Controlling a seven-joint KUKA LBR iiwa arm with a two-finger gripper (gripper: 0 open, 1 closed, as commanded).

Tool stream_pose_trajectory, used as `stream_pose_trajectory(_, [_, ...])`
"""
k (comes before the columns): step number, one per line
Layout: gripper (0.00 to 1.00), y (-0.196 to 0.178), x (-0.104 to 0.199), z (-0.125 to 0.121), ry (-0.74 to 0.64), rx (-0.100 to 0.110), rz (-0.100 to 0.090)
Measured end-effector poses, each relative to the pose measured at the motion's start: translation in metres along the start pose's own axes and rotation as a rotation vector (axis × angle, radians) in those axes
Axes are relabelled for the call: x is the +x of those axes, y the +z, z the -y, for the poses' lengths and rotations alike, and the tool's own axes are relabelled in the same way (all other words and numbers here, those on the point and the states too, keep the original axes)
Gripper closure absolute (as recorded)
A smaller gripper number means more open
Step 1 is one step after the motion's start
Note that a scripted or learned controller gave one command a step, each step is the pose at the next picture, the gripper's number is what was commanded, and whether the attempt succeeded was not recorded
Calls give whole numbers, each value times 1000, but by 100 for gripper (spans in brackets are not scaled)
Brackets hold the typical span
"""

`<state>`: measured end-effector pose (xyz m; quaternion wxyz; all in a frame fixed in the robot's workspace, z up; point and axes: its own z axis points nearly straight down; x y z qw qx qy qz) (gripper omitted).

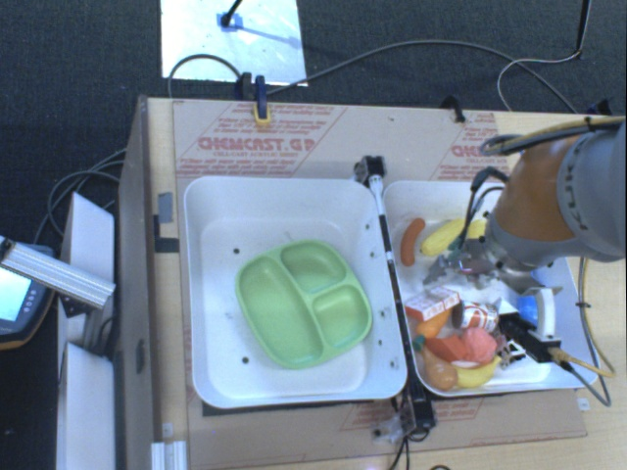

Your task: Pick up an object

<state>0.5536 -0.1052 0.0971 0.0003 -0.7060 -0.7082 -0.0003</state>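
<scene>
Here, left bin (211,262) holds green tray (304,304); right bin (400,199), toy food (446,333).

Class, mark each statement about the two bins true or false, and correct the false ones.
1. The green tray lies in the left bin. True.
2. The tray has three compartments. True.
3. The banana lies on the green tray. False: it lies in the right bin.
4. The arm reaches over the left bin. False: it is over the right bin.
5. The sausage lies beside the banana. True.
</scene>
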Motion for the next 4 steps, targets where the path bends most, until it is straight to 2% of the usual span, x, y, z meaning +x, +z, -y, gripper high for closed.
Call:
stream_pose_trajectory(1, [0, 12, 7, -63, 0, -3, 1])
stream_pose_trajectory(2, [0, 12, 7, -91, 0, 9, 5])
stream_pose_trajectory(3, [100, 1, 8, -93, -2, -2, 4])
stream_pose_trajectory(4, [100, -89, 51, -58, -3, -5, 0])
